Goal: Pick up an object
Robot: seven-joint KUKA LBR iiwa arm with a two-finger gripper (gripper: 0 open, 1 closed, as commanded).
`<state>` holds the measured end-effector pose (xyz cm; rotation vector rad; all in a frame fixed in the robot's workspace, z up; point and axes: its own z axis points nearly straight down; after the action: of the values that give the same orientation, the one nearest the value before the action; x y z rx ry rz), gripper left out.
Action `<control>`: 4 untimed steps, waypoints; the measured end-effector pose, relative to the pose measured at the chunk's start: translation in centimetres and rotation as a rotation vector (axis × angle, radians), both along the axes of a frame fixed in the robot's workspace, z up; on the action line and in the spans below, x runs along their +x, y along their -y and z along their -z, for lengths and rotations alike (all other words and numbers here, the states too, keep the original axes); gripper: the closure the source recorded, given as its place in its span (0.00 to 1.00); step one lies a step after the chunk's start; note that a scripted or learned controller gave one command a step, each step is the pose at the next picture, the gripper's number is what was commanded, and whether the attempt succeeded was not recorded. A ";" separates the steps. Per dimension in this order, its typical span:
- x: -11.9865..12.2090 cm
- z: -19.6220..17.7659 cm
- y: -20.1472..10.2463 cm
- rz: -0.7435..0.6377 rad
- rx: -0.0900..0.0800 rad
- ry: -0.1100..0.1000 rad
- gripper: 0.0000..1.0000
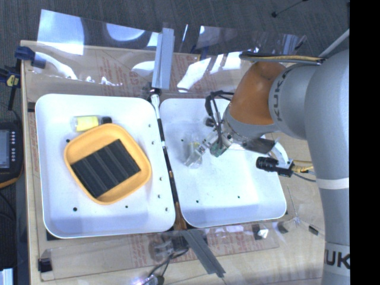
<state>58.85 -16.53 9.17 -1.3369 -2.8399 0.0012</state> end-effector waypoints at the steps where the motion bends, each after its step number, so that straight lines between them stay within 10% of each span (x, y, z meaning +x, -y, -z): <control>1: 0.1 -1.0 0.0 -0.004 -0.001 0.000 1.00; 2: 4.1 -8.8 -1.5 -0.084 -0.001 0.004 1.00; 3: 4.5 -0.6 3.0 -0.053 0.000 -0.001 1.00; 4: 6.0 -2.3 4.3 -0.114 -0.001 0.004 1.00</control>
<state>64.81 -20.81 11.50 -1.1746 -2.9157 0.0002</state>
